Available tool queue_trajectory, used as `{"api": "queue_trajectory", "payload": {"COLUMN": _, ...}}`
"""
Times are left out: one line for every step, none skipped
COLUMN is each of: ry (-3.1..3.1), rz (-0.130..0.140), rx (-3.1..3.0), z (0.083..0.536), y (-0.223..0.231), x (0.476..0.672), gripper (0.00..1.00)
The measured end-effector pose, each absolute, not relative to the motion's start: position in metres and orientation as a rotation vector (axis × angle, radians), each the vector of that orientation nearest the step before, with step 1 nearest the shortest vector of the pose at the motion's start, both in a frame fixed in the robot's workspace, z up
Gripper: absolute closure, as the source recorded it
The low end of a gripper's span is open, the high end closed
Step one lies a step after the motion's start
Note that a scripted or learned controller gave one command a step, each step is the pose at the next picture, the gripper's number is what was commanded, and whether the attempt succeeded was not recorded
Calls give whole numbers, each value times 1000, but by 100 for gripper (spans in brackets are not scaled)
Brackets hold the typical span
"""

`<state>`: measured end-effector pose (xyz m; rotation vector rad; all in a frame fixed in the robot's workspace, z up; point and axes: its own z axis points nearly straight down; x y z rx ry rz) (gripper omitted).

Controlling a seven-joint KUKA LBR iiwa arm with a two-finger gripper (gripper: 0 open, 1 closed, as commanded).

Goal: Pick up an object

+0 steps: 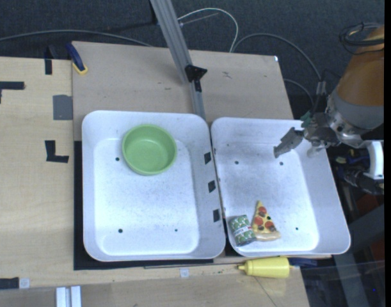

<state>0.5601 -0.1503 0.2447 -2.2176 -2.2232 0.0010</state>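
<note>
Gripper (pixel 286 143) over right bin (pixel 323 190), finger state unclear; triangular pizza slice (pixel 265 222), round green bowl (pixel 149 149)

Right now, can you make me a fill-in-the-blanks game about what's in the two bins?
1. The bowl in the left bin is coloured ____.
2. The pizza slice lies in the ____ bin.
3. Next to the pizza slice sits a small green ____.
4. The yellow bottle lies ____ the bins, on the bench.

Missing words: green; right; packet; outside
</note>
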Motion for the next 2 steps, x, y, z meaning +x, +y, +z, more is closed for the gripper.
{"api": "queue_trajectory", "payload": {"ry": -2223, "rz": 1, "rx": -2218, "z": 245, "y": -150, "x": 560, "gripper": 0}}
{"api": "queue_trajectory", "payload": {"ry": -2218, "rz": 8, "rx": -2216, "z": 180, "y": -148, "x": 559, "gripper": 0}}
